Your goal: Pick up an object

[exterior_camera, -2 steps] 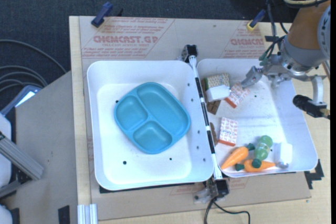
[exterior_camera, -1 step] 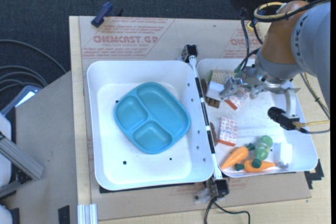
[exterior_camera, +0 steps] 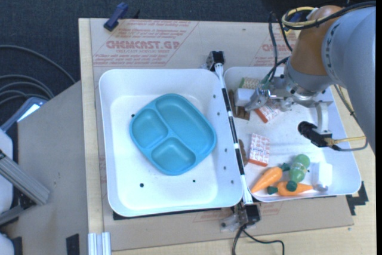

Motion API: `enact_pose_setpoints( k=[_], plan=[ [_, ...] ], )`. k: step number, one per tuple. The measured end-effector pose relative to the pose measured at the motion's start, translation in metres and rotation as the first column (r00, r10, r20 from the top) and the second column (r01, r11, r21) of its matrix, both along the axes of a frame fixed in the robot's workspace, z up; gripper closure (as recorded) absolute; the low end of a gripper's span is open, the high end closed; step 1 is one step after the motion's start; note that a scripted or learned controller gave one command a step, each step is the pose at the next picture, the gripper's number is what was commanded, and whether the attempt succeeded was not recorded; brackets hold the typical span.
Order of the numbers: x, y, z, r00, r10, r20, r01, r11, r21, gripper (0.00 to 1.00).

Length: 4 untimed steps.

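Observation:
My gripper [exterior_camera: 266,98] hangs low over the far left part of the right bin [exterior_camera: 349,158], on the grey arm with its orange band. It is right above a small red and white packet [exterior_camera: 266,115] and next to a grey-green box [exterior_camera: 245,95]. Whether it touches either one is hidden. A patterned red and white packet [exterior_camera: 258,149] lies mid-bin. At the near end are an orange carrot [exterior_camera: 267,178], a second carrot [exterior_camera: 296,189], a green toy [exterior_camera: 299,165] and a white block [exterior_camera: 324,173].
The left bin [exterior_camera: 119,176] holds a blue divided plate [exterior_camera: 172,133]. A black-edged divider [exterior_camera: 230,122] runs between the two bins. A black fitting with a yellow cable [exterior_camera: 315,133] sits over the right bin. A blue clip [exterior_camera: 116,16] lies on the board behind.

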<state>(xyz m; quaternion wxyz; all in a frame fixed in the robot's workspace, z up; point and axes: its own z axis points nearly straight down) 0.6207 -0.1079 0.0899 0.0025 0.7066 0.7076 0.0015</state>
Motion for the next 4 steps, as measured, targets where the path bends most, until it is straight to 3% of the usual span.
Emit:
enact_pose_setpoints(
  k=[1, 2, 3, 4],
  plan=[
    [0.002, 0.000, 0.011, 1.000, 0.001, 0.007, -0.001, 1.000, -0.002, 1.00],
    [-0.019, 0.006, 0.030, 1.000, -0.001, -0.008, 0.001, 1.000, 0.002, 1.00],
    [-0.019, 0.006, 0.040, 1.000, -0.001, -0.007, 0.001, 1.000, 0.001, 1.00],
    [-0.080, -0.021, 0.056, 1.000, -0.002, -0.008, 0.002, 1.000, 0.002, 1.00]
  ],
)
